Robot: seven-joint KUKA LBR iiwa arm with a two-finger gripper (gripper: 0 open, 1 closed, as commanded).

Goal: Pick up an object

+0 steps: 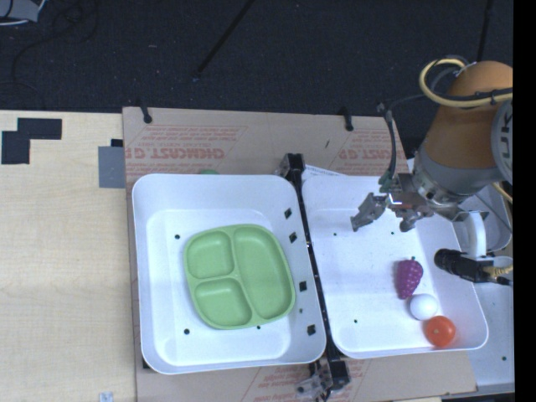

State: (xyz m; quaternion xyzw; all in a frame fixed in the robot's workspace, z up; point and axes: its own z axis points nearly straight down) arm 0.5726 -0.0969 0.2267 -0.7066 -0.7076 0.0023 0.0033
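The gripper (388, 210) is positioned over the upper part of the right bin (360, 342), with the arm (469, 132) reaching in from the right. Its two fingers are seen spread apart, and nothing is seen between them; it is therefore taken as released and unloaded. It is held above bare bin floor, which suggests a hover or approach pose rather than a grasp.

Three candidate objects are grouped in the lower right corner of the right bin. A purple grape cluster (408, 277) lies nearest the gripper, though well apart from it. A white ball (424, 306) lies just beside and below the cluster, and an orange ball (440, 331) lies close to the white ball, near the bin wall. The close grouping is judged to complicate any grasp, since little room is left for a finger between neighbours.

A green divided plate (239, 275) lies flat in the middle of the left bin (159, 224), with all three compartments bare.

The pick is judged as not yet begun; a move toward the lower right corner is required
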